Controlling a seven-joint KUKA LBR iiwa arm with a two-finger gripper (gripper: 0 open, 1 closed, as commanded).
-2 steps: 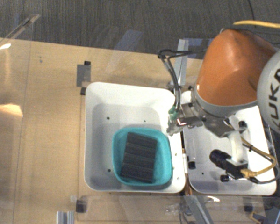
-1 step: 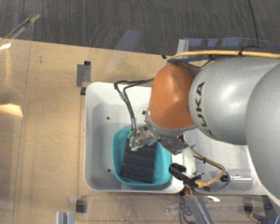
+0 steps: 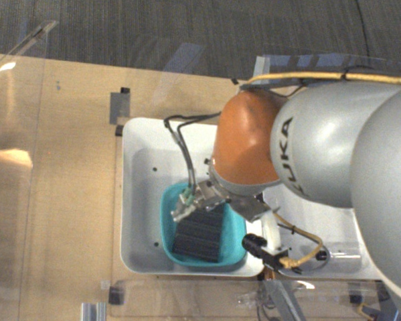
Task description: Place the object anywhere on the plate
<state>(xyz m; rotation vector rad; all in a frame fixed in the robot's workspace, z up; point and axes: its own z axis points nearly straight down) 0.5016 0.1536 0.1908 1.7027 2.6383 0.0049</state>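
The gripper (image 3: 187, 204) hangs low over the left bin (image 3: 136, 207), at the upper left part of the teal plate (image 3: 233, 249). Its tip is a small tangle of pale metal and wire under the wrist, and you cannot tell from this angle whether it is spread, pressed together or pinching anything. Just below it, touching it or nearly so, a dark ribbed block (image 3: 198, 235) sits over the middle of the plate, with teal showing on its left, right and lower sides. You should take that block as the object, though its upper edge runs up under the tool and you cannot say where one ends and the other begins, nor whether the block rests flat on the plate or hangs a little above it.

Further out, a black cable (image 3: 179, 143) loops from the bin's far wall down to the tool, and the orange band (image 3: 245, 142) and grey arm (image 3: 342, 144) cover most of the right bin (image 3: 346, 255).

As a judgement, you are at the placing step: the object is already above or on the plate, so the carry looks done. The next move calls for a clean release and a straight lift, with no sideways drag that could tip the block or push the plate. Watch that the block is not lifted off the plate with the tool
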